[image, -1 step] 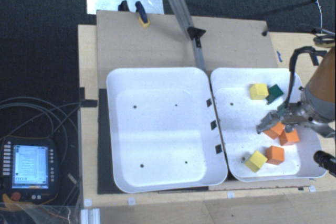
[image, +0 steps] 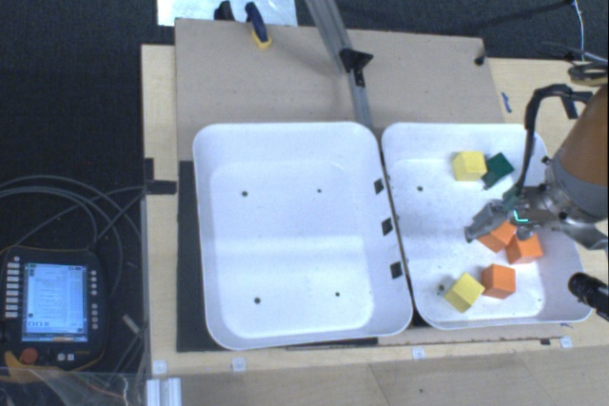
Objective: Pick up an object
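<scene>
In the right bin [image: 419,299] my gripper [image: 487,223] hangs low at the right side, right over an orange block [image: 495,240] that it partly hides. A second orange block [image: 524,248] touches that one on its right. A third orange block [image: 498,280] lies nearer the front, beside a yellow block [image: 463,291]. At the back of the bin sit another yellow block [image: 468,164] and a dark green block [image: 498,168]. I see nothing lifted off the bin floor.
The left bin [image: 285,233] stands beside the right one, with dark clips along the shared rim [image: 388,225]. A slanted metal pole [image: 324,0] crosses the back. A teach pendant [image: 52,304] and cables lie far left.
</scene>
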Tool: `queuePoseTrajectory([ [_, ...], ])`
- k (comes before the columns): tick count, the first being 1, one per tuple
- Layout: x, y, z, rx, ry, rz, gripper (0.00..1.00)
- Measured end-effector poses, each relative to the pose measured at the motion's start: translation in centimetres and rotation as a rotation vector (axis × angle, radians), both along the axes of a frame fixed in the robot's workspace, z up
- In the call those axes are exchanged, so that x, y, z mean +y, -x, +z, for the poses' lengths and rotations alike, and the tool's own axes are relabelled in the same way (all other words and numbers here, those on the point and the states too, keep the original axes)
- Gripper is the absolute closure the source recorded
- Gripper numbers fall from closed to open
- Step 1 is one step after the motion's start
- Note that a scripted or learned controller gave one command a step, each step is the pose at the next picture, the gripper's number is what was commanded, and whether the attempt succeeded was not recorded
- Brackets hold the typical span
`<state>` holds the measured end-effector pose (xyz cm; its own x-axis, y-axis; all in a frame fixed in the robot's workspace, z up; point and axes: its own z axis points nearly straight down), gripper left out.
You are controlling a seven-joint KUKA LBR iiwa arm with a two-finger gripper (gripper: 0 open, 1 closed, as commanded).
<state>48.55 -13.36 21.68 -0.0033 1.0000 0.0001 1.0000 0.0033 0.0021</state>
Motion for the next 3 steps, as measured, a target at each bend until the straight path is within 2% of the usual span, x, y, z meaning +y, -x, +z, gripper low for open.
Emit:
queuePoseTrajectory([
  [1, -0.4, 0.5, -4.4, 0.004, 0.000, -0.002, 0.00],
  [2, -0.7, 0.5, -10.6, 0.006, -0.001, -0.002, 0.00],
  [3, -0.8, 0.4, -11.1, 0.002, 0.000, -0.001, 0.00],
])
